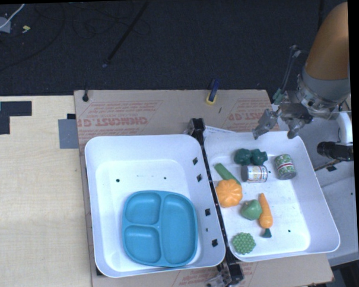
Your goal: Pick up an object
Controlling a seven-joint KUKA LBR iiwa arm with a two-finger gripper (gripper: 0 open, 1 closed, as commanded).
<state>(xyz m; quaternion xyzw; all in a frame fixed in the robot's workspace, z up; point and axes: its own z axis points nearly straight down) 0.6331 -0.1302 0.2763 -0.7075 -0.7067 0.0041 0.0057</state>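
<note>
1. so the hand (281,122) is hanging over the far edge of the right bin (322,220), up near its far right corner; the two fingers are spread apart with nothing between them, so it's open and empty; nothing is picked yet.

2. all the candidates sit in that right bin: a dark green lumpy thing (250,156) and a small green can (284,166) toward the far edge, a little silver tin (255,174) lying between them; an orange pumpkin-looking piece (229,193) by the near-left divider edge; a green pepper-ish toy (251,210) touching a carrot (265,210); a bumpy green ball (244,243) in the near left corner.

3. the left bin (100,173) holds a blue divided plate (159,227); I'd ignore it, too flat and wide for two fingers.

4. my pick would be the small green can; it's nearest the hand, stands apart from its neighbours, and has straight sides for the fingers to close on.

5. come straight down over it, fingers either side of the round body, and keep them off the bin's right wall; close only once they're low around it, not on the top rim.

6. avoid the pepper and carrot pair; they touch, so one finger probably lands on the wrong one and both skid.

7. the silver tin lies on its side and I reckon it rolls if nudged; lift slowly and check something is actually between the fingers.
</note>
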